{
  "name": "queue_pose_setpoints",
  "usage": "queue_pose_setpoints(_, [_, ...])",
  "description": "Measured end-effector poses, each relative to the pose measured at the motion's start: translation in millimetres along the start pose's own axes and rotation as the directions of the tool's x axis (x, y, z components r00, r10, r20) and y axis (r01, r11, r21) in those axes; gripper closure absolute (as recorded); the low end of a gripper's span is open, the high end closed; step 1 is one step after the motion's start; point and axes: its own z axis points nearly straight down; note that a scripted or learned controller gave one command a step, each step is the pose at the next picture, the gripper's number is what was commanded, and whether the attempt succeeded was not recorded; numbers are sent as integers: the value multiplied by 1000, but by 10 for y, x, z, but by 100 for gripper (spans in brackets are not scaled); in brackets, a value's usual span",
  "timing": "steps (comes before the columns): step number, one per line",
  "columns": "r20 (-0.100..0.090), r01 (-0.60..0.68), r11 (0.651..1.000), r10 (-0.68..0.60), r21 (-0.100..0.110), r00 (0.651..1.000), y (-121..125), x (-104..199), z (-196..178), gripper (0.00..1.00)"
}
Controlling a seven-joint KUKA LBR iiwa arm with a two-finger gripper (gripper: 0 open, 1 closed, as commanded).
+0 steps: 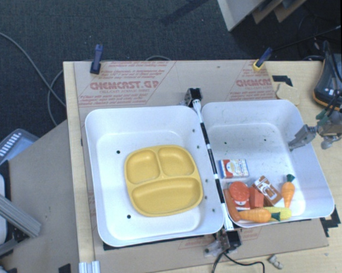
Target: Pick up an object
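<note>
The claw (305,135) hovers at the right bin's (254,116) far edge; its grip state I cannot tell. The toy food (257,198) lies crowded in that bin's near corner, so a descent may clip neighbours or the wall.

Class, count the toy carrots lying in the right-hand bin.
2. One carrot stands near the right bin's front right corner; the other carrot lies flat along the front wall. More could be hidden under the pile.
</note>
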Motion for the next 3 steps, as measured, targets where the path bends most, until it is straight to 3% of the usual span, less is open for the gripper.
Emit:
queue_pose_setpoints(1, [-2, 1, 1000, -1, 2, 1000, 413, 704, 975, 0])
queue_pose_setpoints(2, [0, 1, 1000, -1, -1, 1000, 1312, 657, 1622, 0])
queue_pose_setpoints(3, [0, -1, 1000, 1, 1, 1000, 608, 419, 1672, 0])
